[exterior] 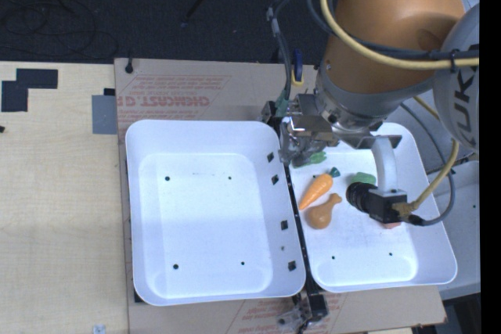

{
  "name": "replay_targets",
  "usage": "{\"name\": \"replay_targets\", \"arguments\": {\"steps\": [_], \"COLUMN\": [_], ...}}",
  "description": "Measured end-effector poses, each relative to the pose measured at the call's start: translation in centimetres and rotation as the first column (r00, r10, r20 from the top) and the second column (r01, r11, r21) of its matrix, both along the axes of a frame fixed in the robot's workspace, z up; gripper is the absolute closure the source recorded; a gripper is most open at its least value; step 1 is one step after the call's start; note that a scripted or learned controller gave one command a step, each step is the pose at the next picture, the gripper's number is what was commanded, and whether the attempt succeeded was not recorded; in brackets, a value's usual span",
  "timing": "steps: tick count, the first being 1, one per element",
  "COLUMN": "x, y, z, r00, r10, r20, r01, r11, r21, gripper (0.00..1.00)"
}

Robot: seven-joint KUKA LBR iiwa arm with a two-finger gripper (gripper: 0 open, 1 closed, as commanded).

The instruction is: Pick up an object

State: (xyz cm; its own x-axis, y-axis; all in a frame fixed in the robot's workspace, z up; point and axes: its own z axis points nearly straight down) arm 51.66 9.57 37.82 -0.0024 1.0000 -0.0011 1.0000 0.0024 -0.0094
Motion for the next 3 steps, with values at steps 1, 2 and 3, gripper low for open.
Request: {"name": "replay_targets", "arguments": {"steps": [1,2,3], "x": [-4.2,-4.1,-2.1], "y": [4.6,7.9,13.0], "z": [0.9,6.9,8.3], "r00": [1.0,1.0,1.0], "r10": [0.0,0.001,0.001], "r20": [0.004,0.01,0.008], "r01": [0.0,-0.001,-0.001], "r11": [1.0,1.0,1.0], "r21": [0.0,0.002,0.001], "gripper": [1.0,1.0,1.0]}}
